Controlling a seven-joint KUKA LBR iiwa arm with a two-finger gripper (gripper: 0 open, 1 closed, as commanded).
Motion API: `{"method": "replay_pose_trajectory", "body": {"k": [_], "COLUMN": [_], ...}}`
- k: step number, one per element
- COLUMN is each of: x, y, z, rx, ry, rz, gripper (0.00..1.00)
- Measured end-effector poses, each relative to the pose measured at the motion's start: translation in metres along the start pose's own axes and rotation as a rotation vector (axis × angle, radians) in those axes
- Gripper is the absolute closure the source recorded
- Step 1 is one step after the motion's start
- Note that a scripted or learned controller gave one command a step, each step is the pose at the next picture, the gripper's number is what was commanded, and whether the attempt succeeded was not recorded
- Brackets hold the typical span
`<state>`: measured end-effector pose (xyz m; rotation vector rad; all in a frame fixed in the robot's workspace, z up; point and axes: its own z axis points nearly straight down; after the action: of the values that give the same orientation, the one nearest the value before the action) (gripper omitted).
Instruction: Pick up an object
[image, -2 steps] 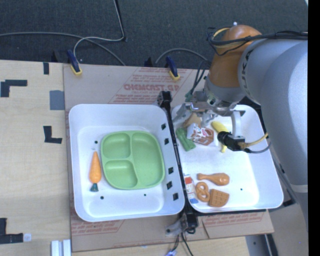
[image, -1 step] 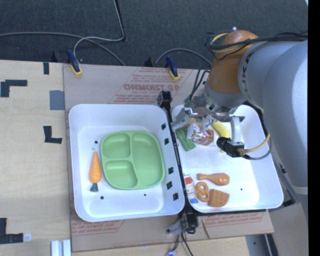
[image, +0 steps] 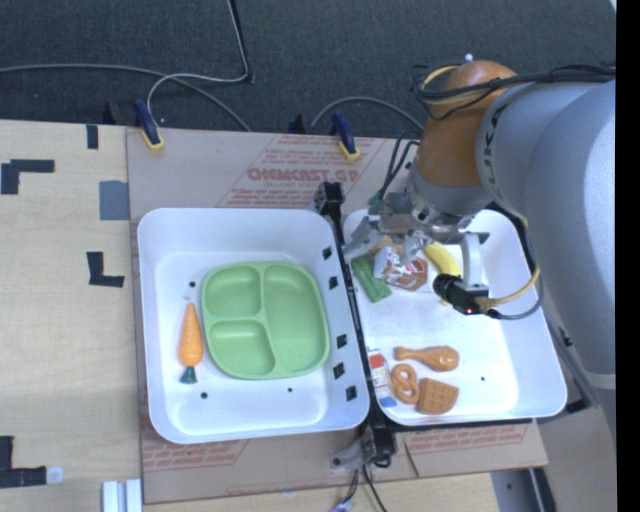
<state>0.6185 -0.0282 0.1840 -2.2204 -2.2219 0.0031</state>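
Starting left of the divider (image: 345, 300) between the two bins, the carrot (image: 190, 338) lies along the far left of the left bin (image: 160, 400), just beside the green plate (image: 266, 320), which sits nearer the divider; both look like spare pick targets, well apart from the arm. Right of the divider, low in the right bin (image: 540, 400), a drumstick (image: 430, 356), pretzel (image: 405, 381) and waffle (image: 437, 397) cluster together. Higher up, close to the divider, the gripper (image: 405, 250) hangs over a wrapped snack (image: 402, 270) and a green piece (image: 370, 285), probably the object aimed at. The snack lies directly under the wrist, but I cannot tell whether it is grasped or how the gripper is set.
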Motion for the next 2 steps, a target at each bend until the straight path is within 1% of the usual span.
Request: {"method": "replay_pose_trajectory", "body": {"k": [2], "x": [0.0], "y": [0.0], "z": [0.0], "rx": [0.0], "ry": [0.0], "rz": [0.0], "gripper": [0.0]}}
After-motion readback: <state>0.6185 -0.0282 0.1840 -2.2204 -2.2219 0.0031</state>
